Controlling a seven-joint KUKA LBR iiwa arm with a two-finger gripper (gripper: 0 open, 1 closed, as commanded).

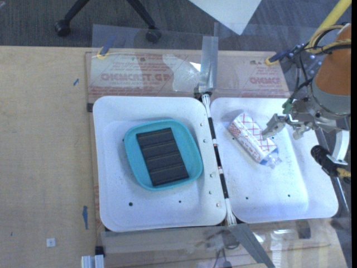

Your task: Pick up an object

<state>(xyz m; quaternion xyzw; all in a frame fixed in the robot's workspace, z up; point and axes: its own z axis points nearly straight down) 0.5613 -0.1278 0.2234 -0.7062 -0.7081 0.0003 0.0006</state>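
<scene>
Camera view: the gripper (277, 126) hovers in the right bin (290, 200), just beside the white-and-red packet (252, 139) — whether its fingers are apart or together cannot be told. Risk: a descent off the packet's edge — the slick wrapper may slide away instead of being caught.

The single camera is fixed above the table (39, 149) and looks down at a slant. It is placed rather near, so both white bins, the left bin (111, 205) and the right bin (290, 197), fit inside, with some floor (44, 4) at the top.
</scene>
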